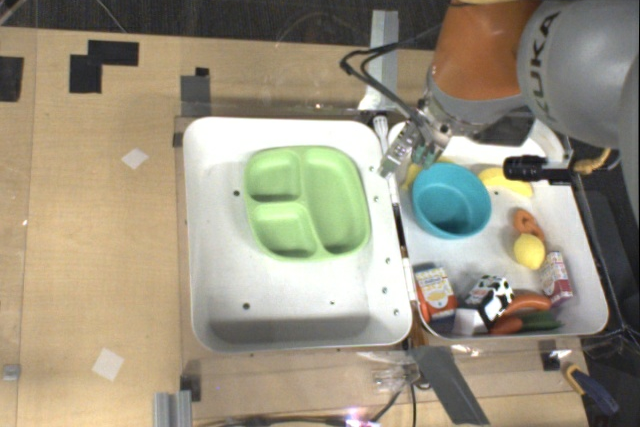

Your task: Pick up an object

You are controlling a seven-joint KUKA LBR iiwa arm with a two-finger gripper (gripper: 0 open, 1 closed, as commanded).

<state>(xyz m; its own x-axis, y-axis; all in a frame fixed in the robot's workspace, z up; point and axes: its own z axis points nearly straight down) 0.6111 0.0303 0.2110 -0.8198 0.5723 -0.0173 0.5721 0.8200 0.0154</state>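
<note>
My gripper (408,151) hangs over the near-left corner of the right bin (590,287), close to the wall shared by the two bins. Just right of it stands a blue bowl (452,200). A yellow object (506,181) lies behind the bowl, partly under the arm. Further right are an orange piece (526,219) and a lemon (529,252). Along the front of the bin lie a small carton (432,288), a black-and-white toy (494,294), a red and green vegetable (524,313) and a small bottle (556,276). Nothing shows in the gripper.
The left bin (215,245) holds a green divided plate (303,201). The grey arm with its orange band (490,35) covers the back of the right bin. Metal brackets (384,27) stand at the bins' edges on the wooden bench.
</note>
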